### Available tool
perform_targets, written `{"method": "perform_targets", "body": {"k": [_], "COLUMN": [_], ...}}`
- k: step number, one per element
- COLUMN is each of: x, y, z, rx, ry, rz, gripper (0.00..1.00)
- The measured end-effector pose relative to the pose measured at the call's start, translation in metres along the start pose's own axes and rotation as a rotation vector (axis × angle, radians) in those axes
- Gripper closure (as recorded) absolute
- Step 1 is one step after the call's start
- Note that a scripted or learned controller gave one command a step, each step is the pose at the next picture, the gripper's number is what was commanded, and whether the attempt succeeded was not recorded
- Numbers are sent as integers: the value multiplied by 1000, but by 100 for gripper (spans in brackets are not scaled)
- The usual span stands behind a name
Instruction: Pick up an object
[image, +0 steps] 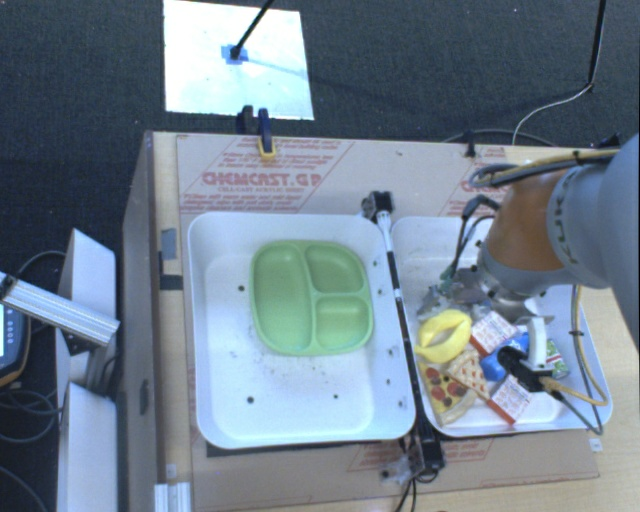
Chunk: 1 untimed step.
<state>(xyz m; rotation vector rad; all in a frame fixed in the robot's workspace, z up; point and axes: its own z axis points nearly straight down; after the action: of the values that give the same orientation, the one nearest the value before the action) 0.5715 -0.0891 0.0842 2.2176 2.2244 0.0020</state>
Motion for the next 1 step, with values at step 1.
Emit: {"method": "perform_targets", "body": {"k": [1], "x": [5], "y": [-39], "z": [0], "rx": [0], "ry": [0], "rz": [2], "gripper": [0]}}
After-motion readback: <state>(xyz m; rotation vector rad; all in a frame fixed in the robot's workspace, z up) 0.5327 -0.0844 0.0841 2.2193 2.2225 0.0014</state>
